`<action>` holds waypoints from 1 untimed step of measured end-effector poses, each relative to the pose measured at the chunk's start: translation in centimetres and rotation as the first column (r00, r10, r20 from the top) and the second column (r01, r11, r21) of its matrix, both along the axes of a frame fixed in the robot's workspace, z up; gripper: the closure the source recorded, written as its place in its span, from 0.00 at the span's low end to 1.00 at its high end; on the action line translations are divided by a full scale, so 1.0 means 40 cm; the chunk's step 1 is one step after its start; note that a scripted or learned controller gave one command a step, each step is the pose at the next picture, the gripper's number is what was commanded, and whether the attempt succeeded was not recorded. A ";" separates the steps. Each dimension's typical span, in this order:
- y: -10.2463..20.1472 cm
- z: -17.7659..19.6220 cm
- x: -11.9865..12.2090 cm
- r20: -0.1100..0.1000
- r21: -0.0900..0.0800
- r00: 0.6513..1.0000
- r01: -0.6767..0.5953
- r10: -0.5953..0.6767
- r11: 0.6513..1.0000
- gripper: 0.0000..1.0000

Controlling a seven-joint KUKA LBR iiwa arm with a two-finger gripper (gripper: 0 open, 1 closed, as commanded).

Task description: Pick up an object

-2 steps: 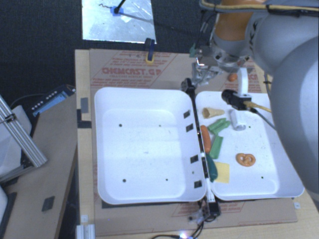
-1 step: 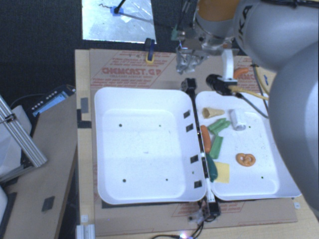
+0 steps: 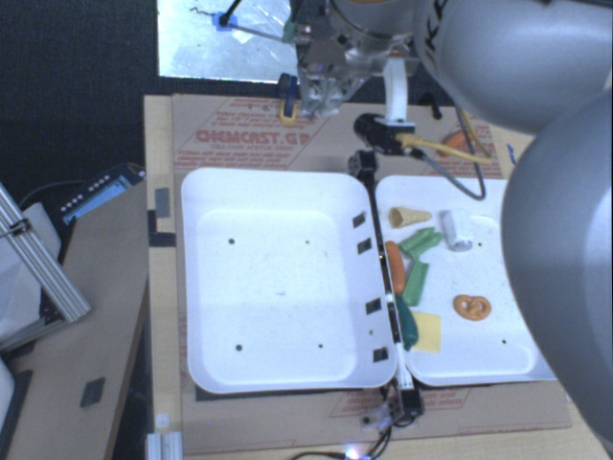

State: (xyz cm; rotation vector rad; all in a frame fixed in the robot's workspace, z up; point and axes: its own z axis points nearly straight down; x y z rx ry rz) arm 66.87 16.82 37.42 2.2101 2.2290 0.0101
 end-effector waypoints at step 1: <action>0.105 -0.151 0.000 -0.004 -0.002 1.000 0.004 -0.004 1.000 1.00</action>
